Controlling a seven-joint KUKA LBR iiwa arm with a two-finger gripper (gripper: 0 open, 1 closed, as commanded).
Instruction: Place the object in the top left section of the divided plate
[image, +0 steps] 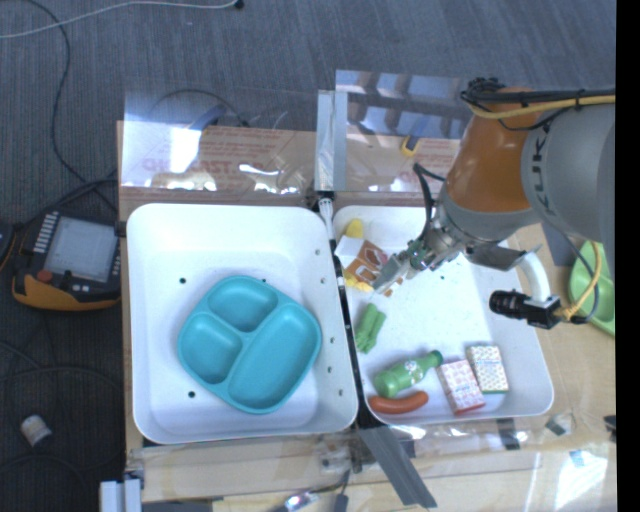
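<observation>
Turquoise and three-sectioned, the divided plate (250, 343) lies in the left bin (160, 250) with nothing in its sections. Right of it, the second bin (520, 400) holds the toys: a yellow piece (354, 229) at the far left corner, a printed snack packet (368, 264) just beside it, a green pepper (369, 327) lower down, then a green bottle (406, 373) and red sausage (398, 403) at the near edge, and two patterned boxes (473, 379). The gripper (388, 278) hangs over the packet's right edge; whether its fingers are spread or pinching cannot be told.
</observation>
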